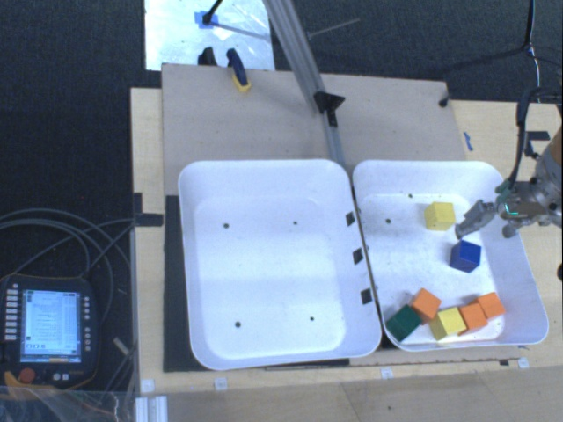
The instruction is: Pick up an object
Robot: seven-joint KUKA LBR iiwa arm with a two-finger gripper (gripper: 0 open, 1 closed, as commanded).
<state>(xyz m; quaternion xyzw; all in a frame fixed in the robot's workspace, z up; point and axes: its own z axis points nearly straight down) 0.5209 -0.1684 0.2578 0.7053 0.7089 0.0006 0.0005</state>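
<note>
From my seat I had the hand (489, 221) hovering over the right bin (519, 262), its fingers spread and gripping nothing, poised between the yellow cube (440, 215) and the blue cube (465, 256), while more blocks sat bunched along the near wall.

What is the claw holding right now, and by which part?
Nothing. The claw hangs open over the right bin, between the yellow cube and the blue cube, with no cube between its fingers.

Arm (547, 183) cut by right edge.
</note>
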